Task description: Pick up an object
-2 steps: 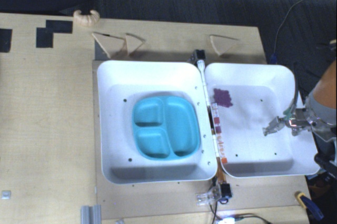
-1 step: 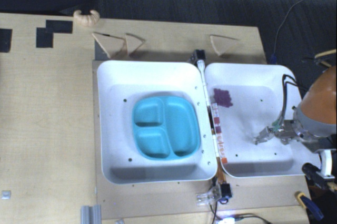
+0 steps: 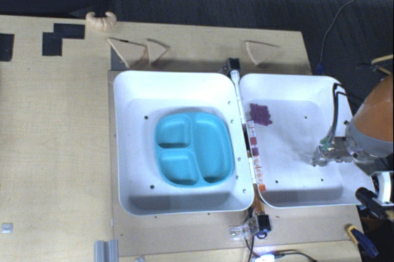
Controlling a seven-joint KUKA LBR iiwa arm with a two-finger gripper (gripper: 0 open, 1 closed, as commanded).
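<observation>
I am hanging my claw (image 3: 325, 155) low over the floor of the right bin (image 3: 289, 193), near its right wall, and I cannot tell whether it is parted or clenched, though nothing is showing in its grip. The nearest thing to take is the small purple object (image 3: 260, 114), lying up and to the left of my claw near the divider. To do this well I should be travelling over it, centring above, then dropping straight down; the blue divided tray (image 3: 194, 147) lies farther left in the other bin.
</observation>
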